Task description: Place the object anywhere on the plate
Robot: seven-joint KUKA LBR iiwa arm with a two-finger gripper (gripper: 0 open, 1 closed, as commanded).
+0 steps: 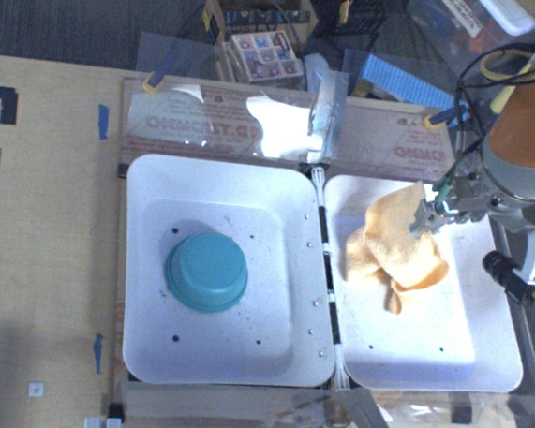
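- Two shallow white bins sit side by side on the wooden surface (28,261), their inner rims touching along a seam with small clips.
- Left bin (157,188): one round teal plate (207,269) lies upside-down or dome-like left of the bin's middle, with a few dark specks scattered on the white floor around it.
- Right bin (442,357): one crumpled tan cloth (391,249) lies in the upper half, spread toward the seam, its lower edge folded into an orange-tinted flap.
- One grey arm with an orange band (531,121) comes in from the right, above the right bin's far corner.
- One tool (429,217) points down at the cloth's upper right edge; its tip meets the fabric, but I cannot tell whether the fingers are apart or together, or whether any cloth sits between them.
- The cloth is well apart from the plate, with the two bin rims between them.
- Behind the bins stands a clear plastic panel with red lettering (191,126), catching a bright glare.
- Further back on the floor: a cardboard box with printed cards (260,43) and a blue ribbed block (393,79).
- Blue tape marks (103,120) and black corner marks (5,103) dot the surface at the left.
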